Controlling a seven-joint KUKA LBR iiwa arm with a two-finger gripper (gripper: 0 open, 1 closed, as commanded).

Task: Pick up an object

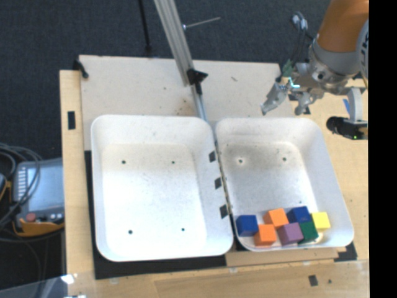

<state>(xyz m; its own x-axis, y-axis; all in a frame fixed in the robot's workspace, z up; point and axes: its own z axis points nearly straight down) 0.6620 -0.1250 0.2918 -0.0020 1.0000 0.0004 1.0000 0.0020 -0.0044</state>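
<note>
The pincer (286,103) is seen above the far rim of the right bin (322,141), carried on the grey arm (340,36) that reaches in from the right. Its two fingers are spread apart and nothing is held between them. The objects to be picked are gathered in the near corner of the right bin, well apart from the pincer: a blue cube (247,224), two orange cubes (277,216) and (267,233), a purple cube (289,233), a green cube (309,231), a second blue cube (300,214) and a yellow cube (321,220). They are packed touching one another and pressed against the bin's near wall, likely because the curved wall funnels loose pieces into that corner. The left bin (111,135) lies beside it on the counter (71,166). No grasp has been made; a descent toward the cluster is judged to be needed, and tight packing may leave little room for the fingers.
</note>
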